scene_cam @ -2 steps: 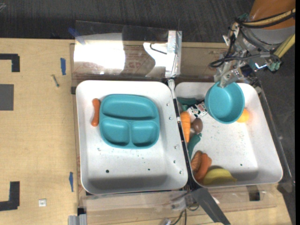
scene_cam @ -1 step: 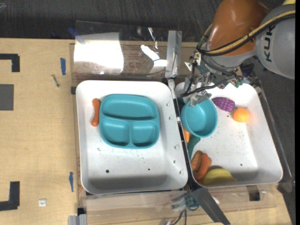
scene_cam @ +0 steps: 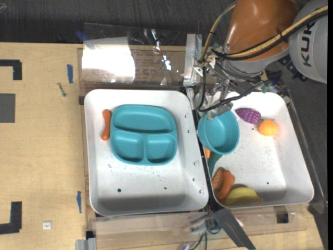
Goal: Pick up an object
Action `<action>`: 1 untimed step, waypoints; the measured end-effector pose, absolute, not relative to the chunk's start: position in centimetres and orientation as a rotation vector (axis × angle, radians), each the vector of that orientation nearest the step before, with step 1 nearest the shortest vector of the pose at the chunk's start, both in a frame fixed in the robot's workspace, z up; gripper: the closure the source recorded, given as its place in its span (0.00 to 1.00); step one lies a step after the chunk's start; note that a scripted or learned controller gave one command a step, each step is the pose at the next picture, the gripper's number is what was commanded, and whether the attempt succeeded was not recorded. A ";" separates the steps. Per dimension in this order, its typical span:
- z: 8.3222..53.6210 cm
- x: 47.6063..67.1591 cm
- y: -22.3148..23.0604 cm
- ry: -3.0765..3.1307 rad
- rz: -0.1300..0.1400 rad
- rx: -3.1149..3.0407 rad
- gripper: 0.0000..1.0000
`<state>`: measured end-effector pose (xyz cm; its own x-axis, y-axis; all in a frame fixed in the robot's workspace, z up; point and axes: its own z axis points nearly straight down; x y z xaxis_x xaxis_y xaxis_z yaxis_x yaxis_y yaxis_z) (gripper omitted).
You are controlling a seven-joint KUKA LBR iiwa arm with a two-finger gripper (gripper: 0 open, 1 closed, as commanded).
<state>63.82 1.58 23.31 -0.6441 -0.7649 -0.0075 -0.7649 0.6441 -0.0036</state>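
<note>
The claw (scene_cam: 221,100) hangs over the upper left part of the right bin (scene_cam: 296,184), below the arm's orange band and a tangle of cables, and it sits right at the far rim of a blue bowl (scene_cam: 219,133). Whether the claw is parted or closed on that rim I cannot tell, since the wrist and cables cover it. The bowl is tilted, its open side facing up and toward the camera, and it leans against the bin's left wall. Just to the right of the bowl lies a purple bunch of grapes (scene_cam: 248,115), and just beside that, further right, an orange ball (scene_cam: 268,128). Near the front left corner of the same bin lie an orange carrot (scene_cam: 223,180) and, touching it, a yellow-green fruit (scene_cam: 243,195). A small orange bit (scene_cam: 207,152) peeks out under the bowl's left side. In the left bin (scene_cam: 104,191) a blue divided plate (scene_cam: 143,134) with three compartments rests in the middle, and a thin orange sausage (scene_cam: 106,124) lies just beside its left edge. Both bins sit on a pale wooden surface (scene_cam: 36,155), with a clear plastic sheet (scene_cam: 135,61) behind the left bin.
</note>
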 end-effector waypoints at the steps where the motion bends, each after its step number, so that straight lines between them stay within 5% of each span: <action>1: 26.9 66.8 0.0 2.788 -0.003 -1.422 1.00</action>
<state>66.84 -0.03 26.88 -0.5868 -0.8097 -0.0096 -0.8096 0.5869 -0.0073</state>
